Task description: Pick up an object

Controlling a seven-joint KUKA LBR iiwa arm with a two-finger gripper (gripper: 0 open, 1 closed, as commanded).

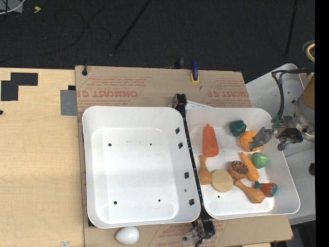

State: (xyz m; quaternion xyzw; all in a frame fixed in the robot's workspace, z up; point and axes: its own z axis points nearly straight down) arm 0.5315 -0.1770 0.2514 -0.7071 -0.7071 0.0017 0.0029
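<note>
The right bin (288, 202) holds several toy foods: a red-orange carrot (209, 140), a teal piece (237, 127), a small orange piece (248, 137), a green piece (261, 160), a brown donut (238, 168), a beige disc (222, 180) and a tan drumstick (250, 191). My gripper (271, 139) hangs over the bin's right side, by the rim. It is open, with its dark fingers (259, 137) spread apart. The left finger is close to the small orange piece; nothing sits between them.
The left bin (92, 138) lies beside the right one, joined by a black divider (186, 153). A white egg (127, 235) rests on the cardboard in front of the left bin. The arm's wrist and cables (293, 102) stand at the right edge.
</note>
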